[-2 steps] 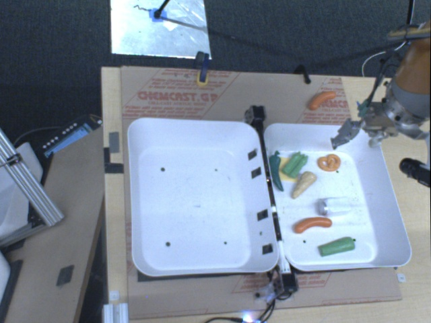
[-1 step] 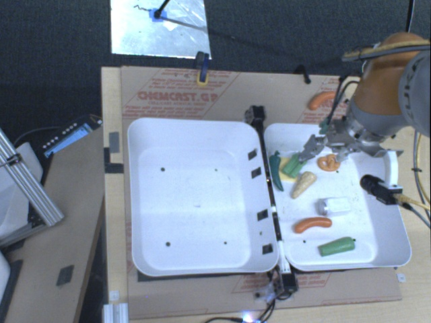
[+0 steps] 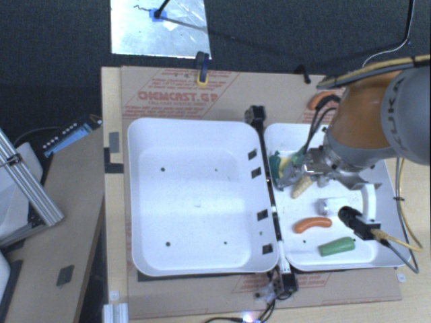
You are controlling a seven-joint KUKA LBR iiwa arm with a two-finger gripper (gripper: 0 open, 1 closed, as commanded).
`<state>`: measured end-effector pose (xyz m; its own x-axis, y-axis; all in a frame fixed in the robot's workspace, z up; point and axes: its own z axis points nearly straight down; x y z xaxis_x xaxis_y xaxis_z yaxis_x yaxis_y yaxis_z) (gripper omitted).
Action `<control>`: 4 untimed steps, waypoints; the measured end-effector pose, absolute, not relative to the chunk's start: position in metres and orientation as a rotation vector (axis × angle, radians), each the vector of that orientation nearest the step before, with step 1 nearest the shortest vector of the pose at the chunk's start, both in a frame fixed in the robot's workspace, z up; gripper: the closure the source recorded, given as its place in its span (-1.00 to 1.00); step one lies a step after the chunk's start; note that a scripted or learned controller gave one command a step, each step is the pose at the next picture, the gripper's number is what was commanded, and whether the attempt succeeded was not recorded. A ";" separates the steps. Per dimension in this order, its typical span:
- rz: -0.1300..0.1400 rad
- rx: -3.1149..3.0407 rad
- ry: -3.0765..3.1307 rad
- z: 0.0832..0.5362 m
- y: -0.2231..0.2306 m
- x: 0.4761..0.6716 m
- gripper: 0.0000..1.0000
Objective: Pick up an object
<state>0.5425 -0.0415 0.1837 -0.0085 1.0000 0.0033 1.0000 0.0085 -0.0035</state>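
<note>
While the grey arm [image 3: 384,123] with its orange band reaches in from the right, the gripper [image 3: 294,172] is down low in the right bin [image 3: 385,260], close to that bin's left wall. Whether it is spread or pressed together, I cannot tell; the wrist hides too much. Right beside it sits a clutter of small things: a green piece [image 3: 275,163] against the left wall and a pale yellowish object [image 3: 301,186] lying tilted just below the gripper, touching or nearly touching it. Nothing is clearly pinched. Further down the same bin, an orange sausage-shaped object [image 3: 312,225] lies on the white floor, and a green block [image 3: 337,246] rests near the front wall, apart from it. A small grey object [image 3: 324,207] sits between the sausage and the arm. Over on the left, the left bin [image 3: 195,194] sits on the surface [image 3: 176,94] side by side with its neighbour.
</note>
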 end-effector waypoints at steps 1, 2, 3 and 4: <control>-0.005 -2.218 -2.227 0.195 -0.045 0.546 1.00; -0.021 -2.226 -2.241 0.325 -0.052 0.629 1.00; -0.014 -2.210 -2.238 0.400 0.026 0.577 1.00; -0.002 -2.199 -2.237 0.344 0.154 0.595 1.00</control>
<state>0.5955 0.1536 0.3439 -0.0169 0.9998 0.0043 0.9999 0.0169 -0.0026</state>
